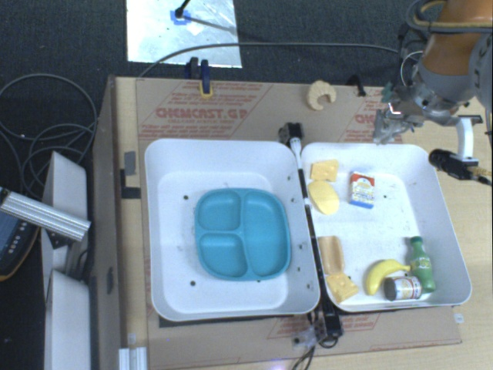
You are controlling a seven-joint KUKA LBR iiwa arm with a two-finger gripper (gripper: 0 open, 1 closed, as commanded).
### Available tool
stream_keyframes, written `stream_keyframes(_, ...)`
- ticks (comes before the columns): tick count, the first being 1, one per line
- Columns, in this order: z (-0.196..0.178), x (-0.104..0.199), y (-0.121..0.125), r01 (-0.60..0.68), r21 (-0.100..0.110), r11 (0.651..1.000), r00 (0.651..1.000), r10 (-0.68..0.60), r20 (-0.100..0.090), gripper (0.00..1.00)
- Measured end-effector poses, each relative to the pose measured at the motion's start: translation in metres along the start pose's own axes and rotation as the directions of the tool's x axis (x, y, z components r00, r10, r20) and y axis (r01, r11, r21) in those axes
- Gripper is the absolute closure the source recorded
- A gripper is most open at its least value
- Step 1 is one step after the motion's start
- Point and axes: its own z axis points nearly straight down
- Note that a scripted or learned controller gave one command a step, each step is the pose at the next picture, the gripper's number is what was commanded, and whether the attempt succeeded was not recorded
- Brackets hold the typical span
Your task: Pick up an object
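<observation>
Taking the right bin [443, 206] as the landmark, its nearest corner is holding a tight cluster: a yellow banana [383, 274] is curving against a small can [402, 288] lying on its side, with a green bottle [420, 262] lying just behind them, likely pooled there by chance rather than arranged. Along the bin's left wall, a cheese wedge [341, 286] is sitting nearest, a tan bread slice [330, 253] just beyond it, then a pale lemon [325, 197] and a yellow block [324, 169] farther back. A red-and-white carton [362, 189] is standing apart in the far middle, so it is offering the clearest approach for a pick. Beyond the far right corner, the gripper [389, 128] is hovering above the rim, carrying nothing; I cannot tell how its fingers are set.
</observation>
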Motion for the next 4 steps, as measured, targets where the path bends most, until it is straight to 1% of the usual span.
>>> stream_keyframes(1, 0.091, -0.057, -0.001, -0.003, 0.004, 1.000, 1.000, 0.003, 0.001, 0.00)
stream_keyframes(2, 0.115, -0.085, -0.040, -0.002, 0.001, 1.000, 1.000, 0.002, 0.002, 0.00)
stream_keyframes(3, 0.070, 0.019, -0.015, 0.002, -0.003, 1.000, 1.000, -0.002, -0.001, 0.00)
stream_keyframes(4, 0.131, -0.031, -0.008, -0.002, 0.002, 1.000, 1.000, 0.002, 0.001, 0.00)
